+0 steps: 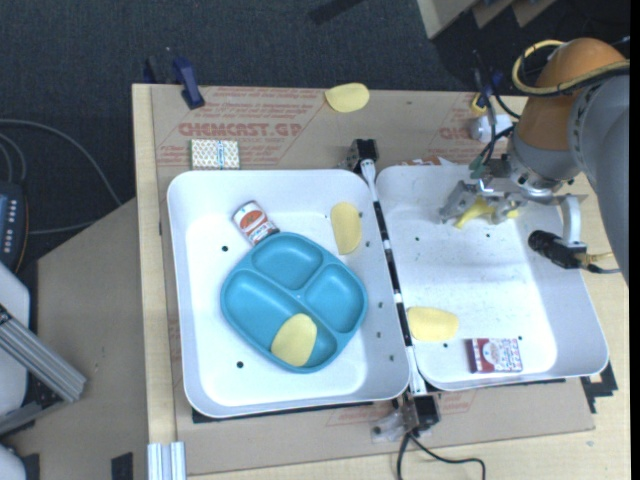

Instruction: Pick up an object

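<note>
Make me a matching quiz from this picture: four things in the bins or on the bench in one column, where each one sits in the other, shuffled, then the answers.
Things
1. blue divided plate
2. red and white packet
3. small can
4. yellow piece by itself

Places
A. right bin, near corner
B. bare bench, beyond both bins
C. left bin, middle
D. left bin, beside the plate's far edge

Pairs: 1-C, 2-A, 3-D, 4-B
</note>
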